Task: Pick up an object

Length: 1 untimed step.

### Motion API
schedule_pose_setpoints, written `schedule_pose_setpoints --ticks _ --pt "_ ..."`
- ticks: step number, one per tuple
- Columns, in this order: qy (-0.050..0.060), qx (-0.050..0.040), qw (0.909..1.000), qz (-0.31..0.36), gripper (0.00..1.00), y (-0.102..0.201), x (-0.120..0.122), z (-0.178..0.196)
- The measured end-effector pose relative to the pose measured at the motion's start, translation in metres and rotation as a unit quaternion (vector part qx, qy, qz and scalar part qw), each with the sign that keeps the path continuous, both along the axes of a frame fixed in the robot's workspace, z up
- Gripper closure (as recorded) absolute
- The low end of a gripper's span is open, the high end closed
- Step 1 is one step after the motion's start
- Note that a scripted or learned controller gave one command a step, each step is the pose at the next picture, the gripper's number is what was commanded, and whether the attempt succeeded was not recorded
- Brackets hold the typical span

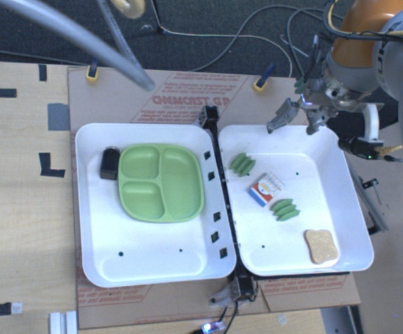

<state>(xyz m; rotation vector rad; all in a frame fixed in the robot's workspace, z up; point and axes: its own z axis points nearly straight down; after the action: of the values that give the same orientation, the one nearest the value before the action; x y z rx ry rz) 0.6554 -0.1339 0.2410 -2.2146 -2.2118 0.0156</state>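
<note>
In the right white bin (358, 207), I see a tan bread slice (321, 246) by the near right corner, then green pea pods (285, 209). My gripper (297, 118) hangs spread above the far edge, holding nothing. Next I must go down onto one.

The arm (368, 19) is cut off by the right edge.

Arm: grey KUKA arm with orange band above the wrist (368, 26), entering frame at 2 o'clock | Wrist: angled down toward 8 o'clock | Gripper: grey two-finger metal gripper (297, 120), fingers spread apart, nothing between them
</note>
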Motion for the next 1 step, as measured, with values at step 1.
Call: schedule_pose_setpoints --ticks 1 --pt "-0.007 -0.0008 1.0 0.001 0.0 0.0005 0.0022 0.0093"
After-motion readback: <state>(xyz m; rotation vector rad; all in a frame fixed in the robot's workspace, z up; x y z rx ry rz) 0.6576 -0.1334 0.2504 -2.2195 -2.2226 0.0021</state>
